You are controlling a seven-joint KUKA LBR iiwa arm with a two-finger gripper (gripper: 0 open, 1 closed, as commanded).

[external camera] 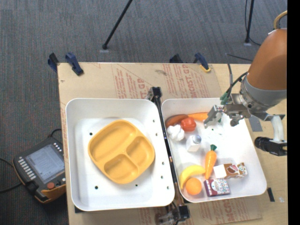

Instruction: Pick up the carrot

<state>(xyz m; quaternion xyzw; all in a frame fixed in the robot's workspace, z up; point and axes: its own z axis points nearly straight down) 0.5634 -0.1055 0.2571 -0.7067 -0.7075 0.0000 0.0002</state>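
Inside the right bin (255, 172), one carrot (210, 160), one banana (190, 173), two cartons; end effector (224, 116) released, above.

A: Two bins side by side on the bench. Left bin (75, 125) holds a sectioned plate (121, 150), about centred.

B: Right bin (253, 146)?

A: Carrot (210, 160) near the middle, tilted. Banana (190, 173) just left of it, an orange (193, 186) touching the banana's front. Two cartons (224, 178) right of those, toward the front edge.

B: Farther back?

A: Tomato (188, 123) by the rear left wall. Gripper (224, 116) above the rear edge.
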